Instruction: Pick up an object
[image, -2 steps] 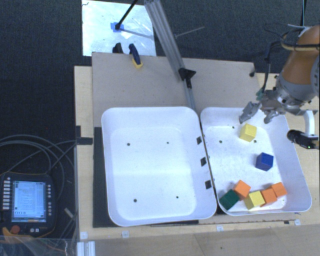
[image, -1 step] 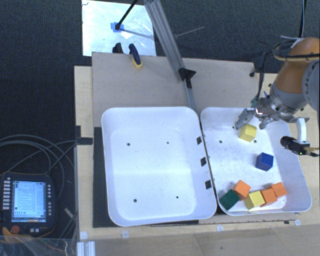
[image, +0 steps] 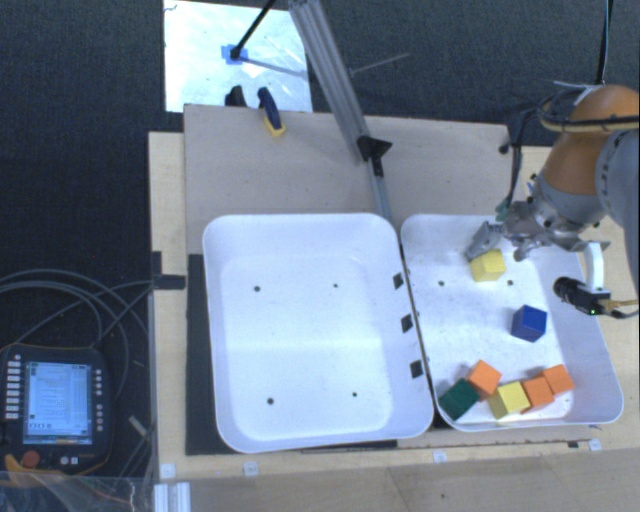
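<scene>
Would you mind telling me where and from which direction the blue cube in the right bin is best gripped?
Probably from straight above, fingers closing on two opposite side faces of the blue cube. It stands alone on the floor of the right bin, apart from the other blocks and the wall, so every side looks free.

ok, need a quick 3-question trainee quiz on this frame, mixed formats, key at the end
1. True or false: the blue cube lies in the left bin.
2. Which block lies nearest the gripper? A) green cube B) yellow cube at the top of the right bin C) blue cube
3. Fill in: the cluster at the near edge of the right bin holds one green, one yellow and ___ orange blocks.

Key: 1 false, it lies in the right bin. 2 B. 3 three.
</scene>
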